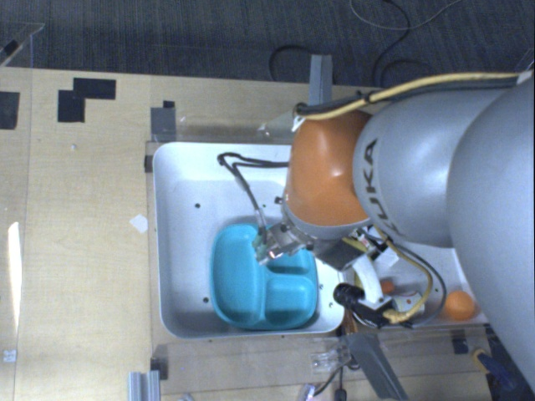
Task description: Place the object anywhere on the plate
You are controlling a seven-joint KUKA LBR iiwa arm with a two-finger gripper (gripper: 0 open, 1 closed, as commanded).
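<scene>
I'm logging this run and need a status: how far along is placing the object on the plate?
Done: the arm has reached into the left bin, with the gripper over the blue divided plate.
In hand: no object is visible between the fingers.
Left: an orange object sits off the plate.

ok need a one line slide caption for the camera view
KUKA arm reaching from the right over a blue divided plate in the left white bin, orange object beside.

Right-hand bin (456,261): mostly hidden under arm (435,165). Orange ball (458,305): partly covered. Pincer (272,247): fingers indistinct over blue plate (242,282).
</scene>
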